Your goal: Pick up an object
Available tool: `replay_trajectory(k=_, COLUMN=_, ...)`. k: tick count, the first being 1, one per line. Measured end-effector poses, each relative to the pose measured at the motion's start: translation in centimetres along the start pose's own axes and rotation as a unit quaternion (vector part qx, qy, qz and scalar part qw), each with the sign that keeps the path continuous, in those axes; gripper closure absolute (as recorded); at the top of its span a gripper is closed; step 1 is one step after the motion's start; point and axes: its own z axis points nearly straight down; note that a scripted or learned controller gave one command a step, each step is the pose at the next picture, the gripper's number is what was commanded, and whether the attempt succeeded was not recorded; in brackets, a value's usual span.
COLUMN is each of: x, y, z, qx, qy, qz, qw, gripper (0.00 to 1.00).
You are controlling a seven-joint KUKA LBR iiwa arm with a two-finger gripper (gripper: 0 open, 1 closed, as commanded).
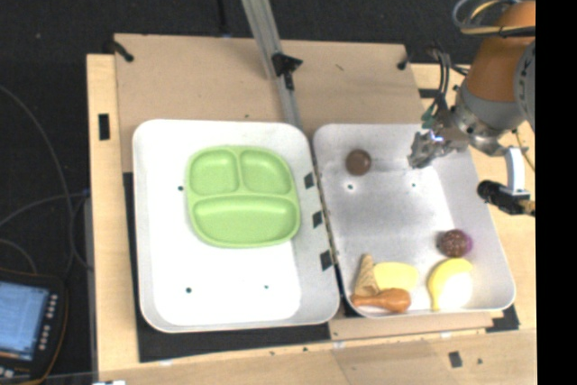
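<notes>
Wooden bench [207, 77] on dark floor, two white bins: green plate [242, 197] left, toy food right. Claw [422, 151] above right bin [397, 203]; grip impossible to tell.

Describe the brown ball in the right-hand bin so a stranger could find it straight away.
Start at the right bin. The brown ball lies alone near its far left corner, left of the gripper. It is plain brown, unlike the purplish ball beside the yellow pieces at the near edge.

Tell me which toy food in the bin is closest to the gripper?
The brown ball, alone near the far end of the right bin, level with the gripper. The purple ball, yellow pieces and orange piece all sit crowded at the near end.
</notes>
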Motion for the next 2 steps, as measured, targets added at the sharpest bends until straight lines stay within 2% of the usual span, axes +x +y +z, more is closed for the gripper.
replay_trajectory(k=2, x=0.1, y=0.2, z=-8.0, qx=0.0, qy=0.0, qz=-0.002, qw=1.0, gripper=1.0)
